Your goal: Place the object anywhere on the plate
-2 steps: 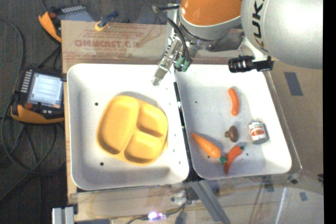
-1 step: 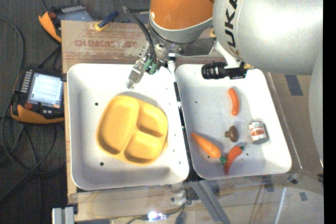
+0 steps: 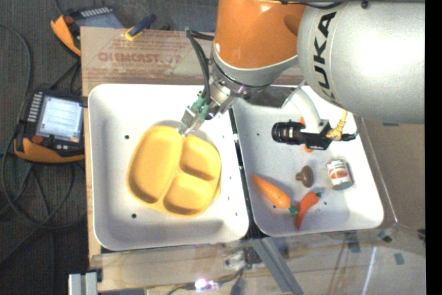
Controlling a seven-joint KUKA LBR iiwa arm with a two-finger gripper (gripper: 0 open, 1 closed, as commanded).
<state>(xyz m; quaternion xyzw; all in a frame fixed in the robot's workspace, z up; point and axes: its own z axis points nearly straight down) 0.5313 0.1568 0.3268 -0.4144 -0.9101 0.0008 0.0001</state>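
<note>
Yellow plate (image 3: 176, 170) lies in the left bin (image 3: 110, 148), with the end effector (image 3: 190, 119) at its upper rim, grip state indiscernible, carrots (image 3: 271, 193) in the right bin (image 3: 366, 211); a pick seems next.

Two white bins sat side by side, the left bin (image 3: 103, 169) and the right bin (image 3: 366, 211). In the right bin lay a carrot (image 3: 271, 191), a second carrot (image 3: 306, 206) just beside it, a small brown piece (image 3: 304, 176), and a small can (image 3: 339, 173). Behind the bins lay cardboard (image 3: 131, 59). A pendant (image 3: 52, 124) with a lit screen rested on the floor to the left, among cables (image 3: 21, 65).
</note>
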